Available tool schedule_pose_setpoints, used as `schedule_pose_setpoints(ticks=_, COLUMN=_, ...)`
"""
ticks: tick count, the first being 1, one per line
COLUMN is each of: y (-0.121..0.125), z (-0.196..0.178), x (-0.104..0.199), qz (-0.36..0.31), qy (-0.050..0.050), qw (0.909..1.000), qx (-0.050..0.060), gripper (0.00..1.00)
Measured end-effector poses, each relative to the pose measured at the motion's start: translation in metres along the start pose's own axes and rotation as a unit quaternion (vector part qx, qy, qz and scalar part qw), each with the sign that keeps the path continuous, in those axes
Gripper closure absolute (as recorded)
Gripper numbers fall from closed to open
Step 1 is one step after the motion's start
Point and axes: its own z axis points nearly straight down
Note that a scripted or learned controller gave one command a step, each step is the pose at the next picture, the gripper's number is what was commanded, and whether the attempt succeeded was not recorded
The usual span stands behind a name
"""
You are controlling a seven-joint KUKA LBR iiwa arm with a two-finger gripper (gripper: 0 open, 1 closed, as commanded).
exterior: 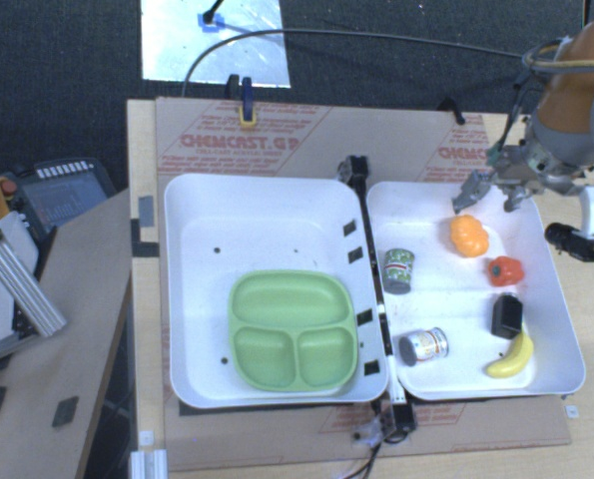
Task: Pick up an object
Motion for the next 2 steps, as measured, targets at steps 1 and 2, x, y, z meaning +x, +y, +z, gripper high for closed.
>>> schedule_pose_setpoints(ticks=1, y=0.003, z=-0.007, x=0.000, qz=-0.001, qy=-0.001, qw=1.0000, qx=-0.006, gripper=0.00)
schedule_pose_setpoints(ticks=2, y=-0.005, z=0.052, x=0.003, qz=0.000, qy=-0.001, qw=1.0000, qx=-0.003, gripper=0.00)
